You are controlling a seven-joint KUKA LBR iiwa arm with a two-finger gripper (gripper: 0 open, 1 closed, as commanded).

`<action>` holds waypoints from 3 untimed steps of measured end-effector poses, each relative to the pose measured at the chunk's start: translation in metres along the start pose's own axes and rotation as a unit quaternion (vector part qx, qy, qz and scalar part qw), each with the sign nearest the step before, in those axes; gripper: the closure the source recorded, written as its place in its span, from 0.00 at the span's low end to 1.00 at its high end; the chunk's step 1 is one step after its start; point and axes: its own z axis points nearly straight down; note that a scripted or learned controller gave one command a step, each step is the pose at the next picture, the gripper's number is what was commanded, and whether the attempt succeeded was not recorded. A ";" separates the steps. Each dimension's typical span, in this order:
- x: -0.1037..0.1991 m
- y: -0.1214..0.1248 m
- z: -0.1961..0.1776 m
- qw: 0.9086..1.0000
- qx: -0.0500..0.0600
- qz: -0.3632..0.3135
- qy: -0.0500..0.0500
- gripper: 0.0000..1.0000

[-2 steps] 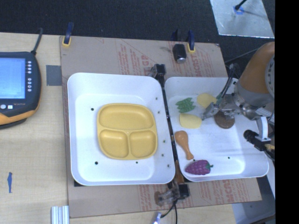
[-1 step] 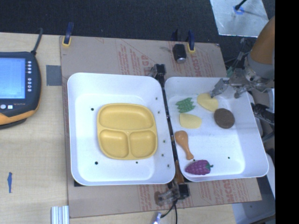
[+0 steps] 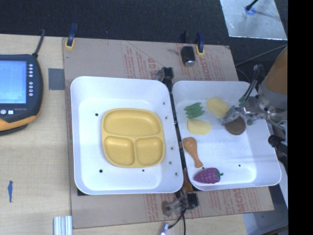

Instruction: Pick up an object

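1. Two shallow white bins sit side by side on a sheet of brown cardboard laid over the counter (image 3: pixel 29 180); the left bin (image 3: pixel 83 131) and the right bin (image 3: pixel 254 165) touch along their inner edges.

2. The left bin holds a yellow divided plate (image 3: pixel 133 136) with one long compartment at the top and two smaller ones below it, lying flat near the bin's middle.

3. The right bin holds a scatter of toy foods:
   - a green leafy piece (image 3: pixel 194 109) near the upper left corner;
   - a pale yellow oval piece (image 3: pixel 217 106) just to its right;
   - a second pale yellow piece (image 3: pixel 199 127), flatter and rounder, just below the green one;
   - a tan drumstick (image 3: pixel 191 150), its thin end pointing down and to the right;
   - a purple grape bunch (image 3: pixel 207 175) with a small green stem, close to the bin's front wall.

4. A brown rounded object (image 3: pixel 235 127), dark and smooth, lies in the upper right part of the right bin, just below the claw and to the right of the yellow pieces.

5. The claw (image 3: pixel 234 113) reaches in from the right, its metal parts right over the brown object's upper edge. Whether it is wide or narrow, I cannot tell, nor whether it grips anything.

6. A teach pendant (image 3: pixel 17 92) with a blue screen rests on the counter at the far left, well apart from the bins.
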 end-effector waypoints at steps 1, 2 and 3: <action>-0.008 0.027 0.031 1.000 -0.002 -0.001 -0.001 0.00; 0.034 0.069 0.032 1.000 -0.001 0.000 0.000 0.00; -0.009 0.073 -0.048 1.000 -0.002 0.001 0.000 0.00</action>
